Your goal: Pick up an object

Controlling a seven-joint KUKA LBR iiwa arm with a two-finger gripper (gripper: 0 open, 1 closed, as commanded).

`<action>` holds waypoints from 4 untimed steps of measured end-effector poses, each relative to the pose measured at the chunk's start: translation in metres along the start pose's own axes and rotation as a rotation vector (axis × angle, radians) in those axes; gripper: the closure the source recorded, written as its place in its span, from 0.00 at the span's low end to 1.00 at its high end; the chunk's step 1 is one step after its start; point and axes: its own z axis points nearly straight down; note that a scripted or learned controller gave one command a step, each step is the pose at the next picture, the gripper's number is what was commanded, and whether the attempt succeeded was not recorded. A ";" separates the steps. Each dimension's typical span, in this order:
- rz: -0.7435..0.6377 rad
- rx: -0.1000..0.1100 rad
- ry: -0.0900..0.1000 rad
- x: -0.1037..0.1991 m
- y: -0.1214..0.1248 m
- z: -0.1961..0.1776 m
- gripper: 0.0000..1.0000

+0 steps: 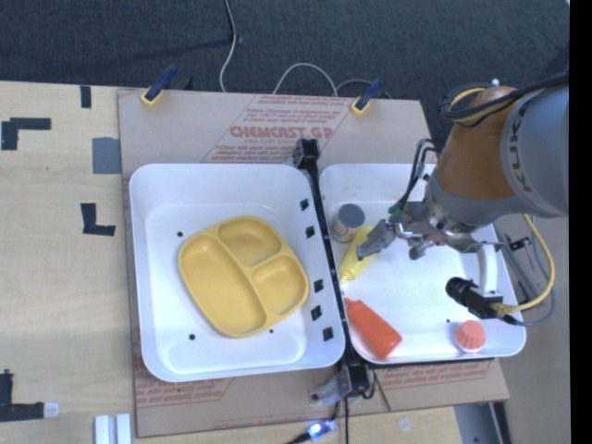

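- My pincer (376, 240) is hanging low in the right bin (421, 336), by its left wall — I cannot tell if it is spread or pinching.
- A yellow thing (353, 265) is lying just under its tip, and I cannot tell if they are touching.
- A small grey can (349, 218) is standing beside it.
- An orange thing (372, 328) is lying near the front, and a small pink thing (470, 336) is sitting in the front right corner.
- A yellow tray (242, 275) is lying in the left bin (157, 202).
- Both bins are sitting on brown cardboard (268, 128) — dark carpet (111, 26) is showing behind.
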 end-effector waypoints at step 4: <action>0.001 -0.007 0.000 -0.007 -0.005 0.026 1.00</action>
